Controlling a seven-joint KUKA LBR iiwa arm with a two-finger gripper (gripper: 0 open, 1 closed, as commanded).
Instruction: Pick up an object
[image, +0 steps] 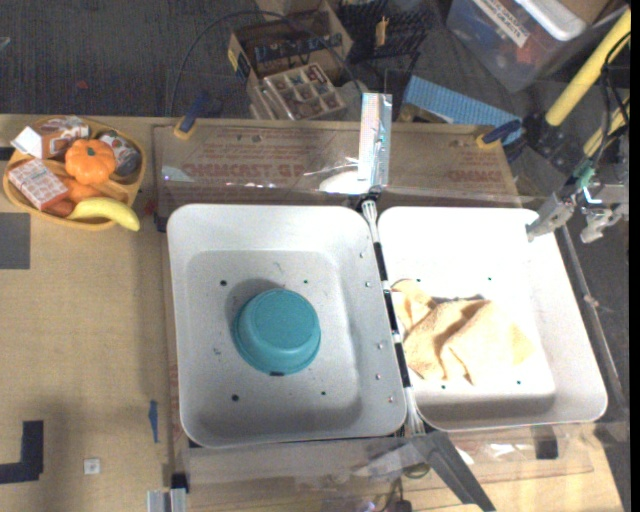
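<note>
the gripper (545, 222) is hovering at the right bin's (575, 395) upper right corner; i cannot tell its state. the cloth (460, 335) is lying below and to its left, crumpled. the bowl (278, 330) is sitting further left, upside down in the left bin (190, 400).

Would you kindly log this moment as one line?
hand: over right bin's far corner | teal bowl: upside down, left bin | yellow cloth: right bin
</note>
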